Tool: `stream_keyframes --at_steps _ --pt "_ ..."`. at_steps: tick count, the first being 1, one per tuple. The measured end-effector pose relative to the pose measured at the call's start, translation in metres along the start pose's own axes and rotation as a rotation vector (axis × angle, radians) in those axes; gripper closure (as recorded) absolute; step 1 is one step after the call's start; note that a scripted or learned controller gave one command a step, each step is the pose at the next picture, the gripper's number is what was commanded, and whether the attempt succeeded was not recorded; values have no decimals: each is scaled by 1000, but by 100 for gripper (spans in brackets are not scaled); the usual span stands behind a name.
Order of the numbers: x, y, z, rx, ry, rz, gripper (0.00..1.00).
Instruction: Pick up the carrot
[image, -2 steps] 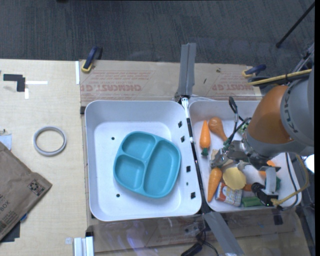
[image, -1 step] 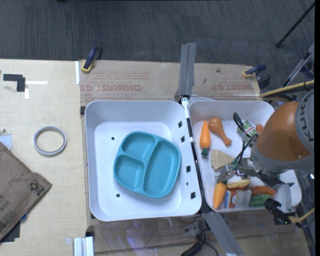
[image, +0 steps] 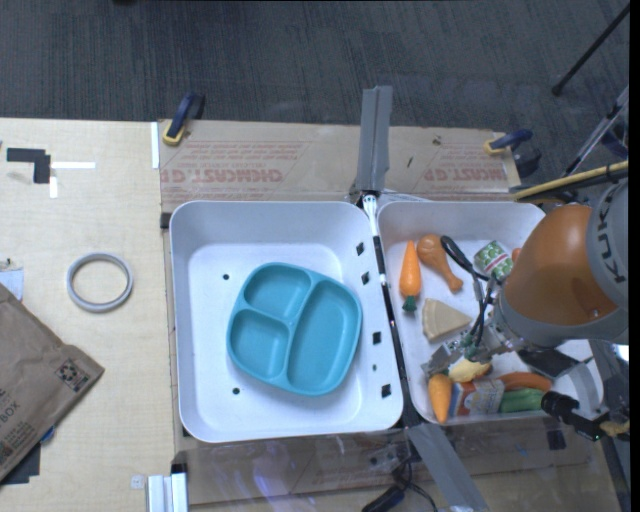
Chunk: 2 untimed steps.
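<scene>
We hover our gripper (image: 468, 350) low in the right bin (image: 455, 212) near the carrot (image: 410, 270), finger state unclear

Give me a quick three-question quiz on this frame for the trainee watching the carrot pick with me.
1. True or false: the blue plate lies in the right bin.
2. Which lies nearer the divider between the bins: A) the upright carrot or B) the green-and-white can?
3. What lies directly right of that carrot, almost touching it?

Key:
1. False; it lies in the left bin.
2. A.
3. The chicken drumstick.
</scene>
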<state>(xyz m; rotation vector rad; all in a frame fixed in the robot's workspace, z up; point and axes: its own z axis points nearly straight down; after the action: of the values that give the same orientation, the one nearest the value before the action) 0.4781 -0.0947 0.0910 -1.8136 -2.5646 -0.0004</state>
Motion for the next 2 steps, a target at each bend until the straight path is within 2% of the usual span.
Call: stream_keyframes --at_steps 1,2 --pt "-1 1 -9 -1 -1 4 100" --pt "32 11 -99 2 -1 149 100"
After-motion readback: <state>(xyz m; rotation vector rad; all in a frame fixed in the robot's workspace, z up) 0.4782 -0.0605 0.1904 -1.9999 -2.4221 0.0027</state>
